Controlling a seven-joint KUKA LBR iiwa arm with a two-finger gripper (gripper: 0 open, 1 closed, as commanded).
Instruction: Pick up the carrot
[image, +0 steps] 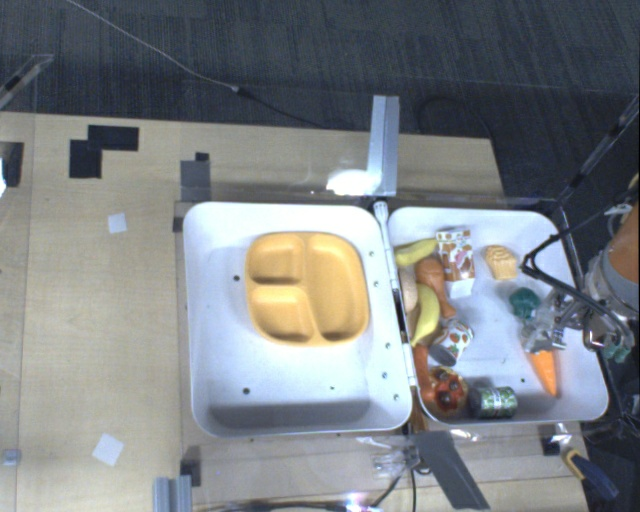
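- Nearest the lens: grey metal bracket (452, 478) at the bench's front edge, below and left of my pincer, outside both bins.
- My pincer (548, 332) is low over the right side of the right bin (598, 408). My arm (618, 272) enters from the right, with its orange band (628, 228) above and right of the pincer.
- Pincer state: I cannot tell whether it is open or closed. Metal parts and cables blur together at the tip.
- Carrot (545, 373) lies on the bin floor directly below the pincer in the view. Its thick end is up against the pincer tip and its point is toward the bin's front wall. I cannot tell whether the tip is touching it or only just above it.
- Teal object (523, 300): just up and left of the pincer, apart from the carrot.
- Pale bread-like piece (501, 262): farther up-left, near the small printed carton (455, 255).
- Green can (493, 402): on its side, down-left of the pincer, near the front wall and left of the carrot's point.
- Two bananas (427, 312), a red-and-white item (452, 342) and a dark red fruit cluster (445, 388): well to the pincer's left, along the bin's left wall.
- Left bin (220, 330): far left of the pincer. It holds a yellow divided plate (305, 288).
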